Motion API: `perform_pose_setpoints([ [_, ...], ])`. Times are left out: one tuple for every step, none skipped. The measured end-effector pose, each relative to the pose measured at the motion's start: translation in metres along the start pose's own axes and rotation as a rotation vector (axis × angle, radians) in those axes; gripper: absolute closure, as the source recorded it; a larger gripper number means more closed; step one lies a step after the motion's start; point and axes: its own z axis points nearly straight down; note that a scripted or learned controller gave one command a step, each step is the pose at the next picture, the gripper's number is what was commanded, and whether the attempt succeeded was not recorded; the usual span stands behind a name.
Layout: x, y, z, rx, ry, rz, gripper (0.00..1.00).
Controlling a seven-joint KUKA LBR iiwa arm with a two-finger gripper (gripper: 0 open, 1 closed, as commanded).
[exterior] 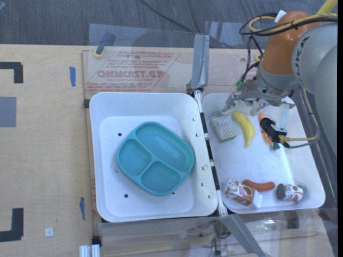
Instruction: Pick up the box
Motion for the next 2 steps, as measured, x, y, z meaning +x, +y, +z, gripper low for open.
perform_pose_setpoints([
  [0.0042,-0.0135,0.026,-0.035,-0.01,0.05,0.0],
  [0.0017,-0.0219,0.0307,-0.04,-0.006,0.001,0.0],
])
